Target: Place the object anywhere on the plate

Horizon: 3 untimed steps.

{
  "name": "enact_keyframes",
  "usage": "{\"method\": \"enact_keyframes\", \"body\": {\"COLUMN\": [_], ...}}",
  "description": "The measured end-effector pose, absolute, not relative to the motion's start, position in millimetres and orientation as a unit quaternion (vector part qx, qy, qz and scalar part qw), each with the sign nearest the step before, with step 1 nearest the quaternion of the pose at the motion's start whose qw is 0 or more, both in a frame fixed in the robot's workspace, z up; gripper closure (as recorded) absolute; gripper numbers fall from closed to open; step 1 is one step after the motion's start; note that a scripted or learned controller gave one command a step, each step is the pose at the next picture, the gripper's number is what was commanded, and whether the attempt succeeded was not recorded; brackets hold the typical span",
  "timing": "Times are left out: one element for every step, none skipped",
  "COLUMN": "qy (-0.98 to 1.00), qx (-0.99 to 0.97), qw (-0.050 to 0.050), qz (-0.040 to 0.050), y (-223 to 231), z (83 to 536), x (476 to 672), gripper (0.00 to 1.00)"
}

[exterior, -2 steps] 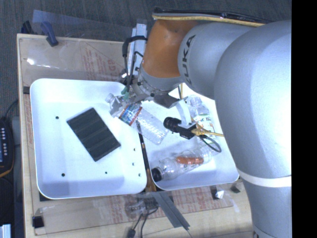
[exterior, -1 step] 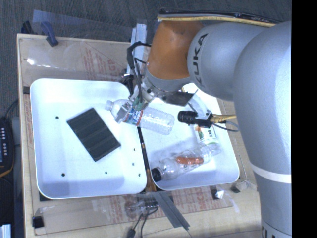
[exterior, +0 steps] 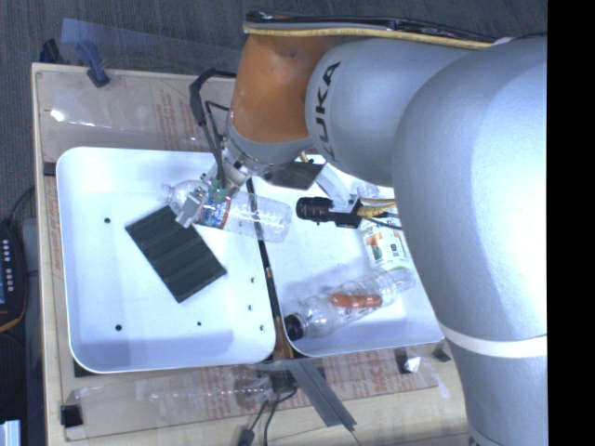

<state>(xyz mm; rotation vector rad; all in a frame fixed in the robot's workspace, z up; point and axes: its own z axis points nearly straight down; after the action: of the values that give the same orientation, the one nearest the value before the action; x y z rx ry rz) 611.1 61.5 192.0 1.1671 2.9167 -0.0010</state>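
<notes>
Bins sit side by side before you, and the arm [exterior: 390, 128] reaches over them from the right. Your gripper [exterior: 212, 196] hangs at the left bin's [exterior: 93, 249] upper right, right at a clear bottle [exterior: 244, 215] that lies across the divide between bins; whether it grips, you cannot tell. A dark ridged plate [exterior: 177, 252] lies tilted in the left bin, just beside the bottle's end. More bottles [exterior: 346, 305] lie in the right bin [exterior: 409, 328].

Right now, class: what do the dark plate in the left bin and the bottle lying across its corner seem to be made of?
Dark plate: looks like matte, ridged plastic or rubber; faint parallel lines, no shine. Bottle: clear, glossy plastic, probably; the white bin shows through it.
</notes>
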Motion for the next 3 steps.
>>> {"method": "enact_keyframes", "body": {"qy": [0.928,0.933,0.942], "qx": [0.372,0.360,0.336], "qw": [0.000,-0.001,0.001], "qz": [-0.0004,-0.0008,-0.0001], "y": [61.3,102.9,71.4], "z": [192.1,151.2,193.0], "x": [611.2,580.3,640.5], "gripper": [0.00,0.00,0.00]}}
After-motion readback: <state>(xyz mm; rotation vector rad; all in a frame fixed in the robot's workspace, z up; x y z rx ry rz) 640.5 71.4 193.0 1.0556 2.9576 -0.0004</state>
